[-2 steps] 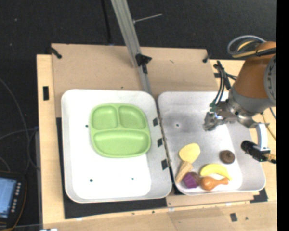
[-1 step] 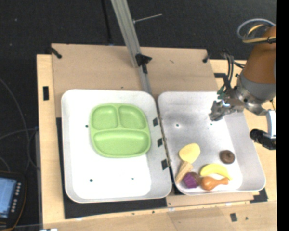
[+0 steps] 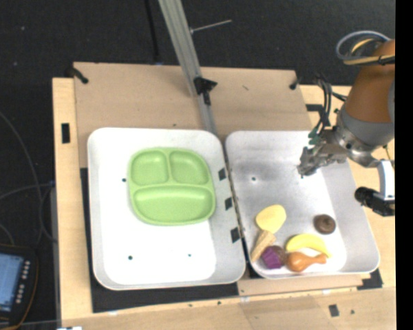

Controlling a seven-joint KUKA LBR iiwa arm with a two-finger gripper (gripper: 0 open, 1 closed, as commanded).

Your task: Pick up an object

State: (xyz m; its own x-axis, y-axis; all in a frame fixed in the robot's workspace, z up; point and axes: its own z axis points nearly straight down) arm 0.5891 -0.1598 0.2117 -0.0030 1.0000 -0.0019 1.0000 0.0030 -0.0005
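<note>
Grey tool (image 3: 308, 163) over right bin (image 3: 275, 158) (grip state unreadable), arm cropped.

Toy foods lying clustered at the right bin's (image 3: 344, 184) near edge: yellow banana (image 3: 308, 243), orange drumstick (image 3: 303, 259), purple piece (image 3: 272, 256), yellow chip-shaped piece (image 3: 270, 218), tan cone (image 3: 262, 242), brown round piece (image 3: 323, 223) sitting slightly apart.

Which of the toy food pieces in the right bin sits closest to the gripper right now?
The small brown round piece, lying alone by the right wall, is closest to the gripper. The pale yellow piece is slightly farther; the others cluster at the front edge.
</note>
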